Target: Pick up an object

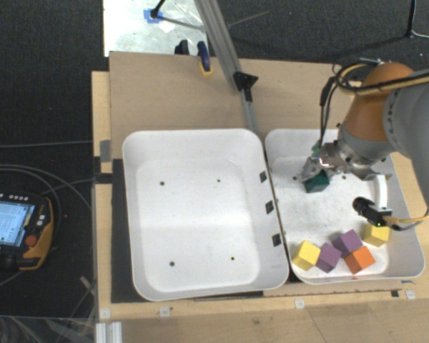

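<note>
Camera view, going left to right: a teach pendant [14, 227] with a lit screen sits on the dark floor off the bench's left side. Next comes the left bin [139, 191], then the right bin [286, 145] butted right up against it. In the right bin a dark green block [317, 184] sits near the middle, and the gripper [319, 168] is right over it, touching or nearly so. Can't tell how far the claw is open or whether it actually has the block. Along the front of that bin sit a yellow cube [307, 254], two purple cubes [329, 256], an orange cube [360, 260] and a smaller yellow block [376, 236] near the right wall.
</note>
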Available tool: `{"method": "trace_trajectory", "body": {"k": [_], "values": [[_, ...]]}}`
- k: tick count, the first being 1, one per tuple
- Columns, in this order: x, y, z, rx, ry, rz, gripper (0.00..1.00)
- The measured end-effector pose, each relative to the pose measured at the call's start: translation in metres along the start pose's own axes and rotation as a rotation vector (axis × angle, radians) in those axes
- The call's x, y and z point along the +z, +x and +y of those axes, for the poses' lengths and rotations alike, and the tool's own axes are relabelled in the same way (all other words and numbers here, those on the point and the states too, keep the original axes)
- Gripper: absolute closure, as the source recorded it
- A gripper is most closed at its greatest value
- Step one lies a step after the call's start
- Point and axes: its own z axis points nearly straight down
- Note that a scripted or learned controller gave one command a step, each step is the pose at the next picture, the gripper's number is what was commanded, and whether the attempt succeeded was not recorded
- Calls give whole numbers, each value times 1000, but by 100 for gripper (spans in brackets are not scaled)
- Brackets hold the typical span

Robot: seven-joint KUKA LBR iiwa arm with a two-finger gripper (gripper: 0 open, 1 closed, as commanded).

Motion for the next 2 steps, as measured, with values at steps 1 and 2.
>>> {"method": "trace_trajectory", "body": {"k": [1,2], "values": [[-103,108,4,-2,-3,2,100],[-227,215,-32,-2,-3,3,100]]}}
